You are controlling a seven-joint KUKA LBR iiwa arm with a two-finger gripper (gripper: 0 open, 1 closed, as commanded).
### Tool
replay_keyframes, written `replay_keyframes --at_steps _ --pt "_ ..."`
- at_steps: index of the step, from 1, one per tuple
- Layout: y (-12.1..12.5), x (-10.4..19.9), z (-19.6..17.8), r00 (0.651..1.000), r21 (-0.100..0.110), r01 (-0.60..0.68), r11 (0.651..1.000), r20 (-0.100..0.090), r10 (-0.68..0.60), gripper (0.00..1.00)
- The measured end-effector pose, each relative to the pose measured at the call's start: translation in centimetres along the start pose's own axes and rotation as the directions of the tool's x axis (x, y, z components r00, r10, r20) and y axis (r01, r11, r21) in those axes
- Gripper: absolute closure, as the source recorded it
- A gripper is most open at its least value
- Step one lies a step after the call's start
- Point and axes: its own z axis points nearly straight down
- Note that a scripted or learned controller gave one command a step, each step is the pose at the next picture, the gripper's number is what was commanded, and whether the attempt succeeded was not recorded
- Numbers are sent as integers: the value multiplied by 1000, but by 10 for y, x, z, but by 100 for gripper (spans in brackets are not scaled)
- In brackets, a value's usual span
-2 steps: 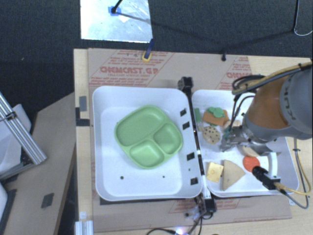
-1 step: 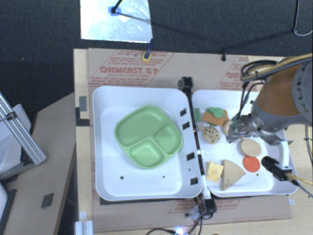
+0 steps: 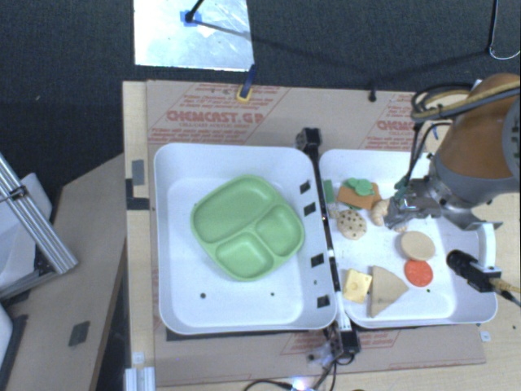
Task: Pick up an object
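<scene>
My gripper hangs low over the right bin, near its upper middle. Just left of it lies a small beige piece, very close to the fingertips. An orange and green toy carrot lies further up and left. A chocolate chip cookie sits left of the gripper. Below the gripper rest a tan oval and a red disc. A yellow cheese cube and a tan wedge lie at the bin's front. Nothing shows held between the fingers.
The left bin holds a green divided plate. A black-clipped divider runs between the two bins. The arm's grey and orange body covers the right bin's upper right corner.
</scene>
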Motion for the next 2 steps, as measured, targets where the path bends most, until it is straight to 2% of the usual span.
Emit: replay_keyframes --at_steps 1,2 --pt "2 0 -20 1000 2 0 1000 0 0 100" --pt "53 6 -27 1000 -1 2 1000 0 -2 100"
